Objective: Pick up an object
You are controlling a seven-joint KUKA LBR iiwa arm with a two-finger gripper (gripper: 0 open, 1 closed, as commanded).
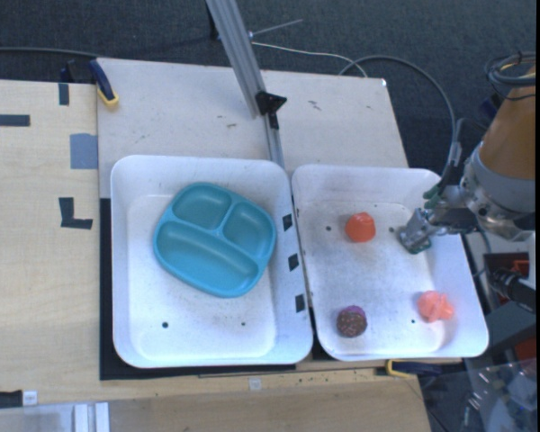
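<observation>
Three small objects lie in the right bin (342, 187). An orange-red piece (361, 228) sits near the bin's middle, a dark purple ball (351, 321) near its front edge, and a pink lump (436, 306) in its front right corner. My gripper (415, 238) hangs low over the right part of this bin, a short way right of the orange-red piece and apart from it. Nothing shows between its tips.
The left bin (130, 241) holds a blue divided plate (215, 238). A slanted metal post (238, 43) rises behind the bins. Cables run over the dark floor at the back right. A blue and yellow clamp (103, 83) lies at the bench's back left.
</observation>
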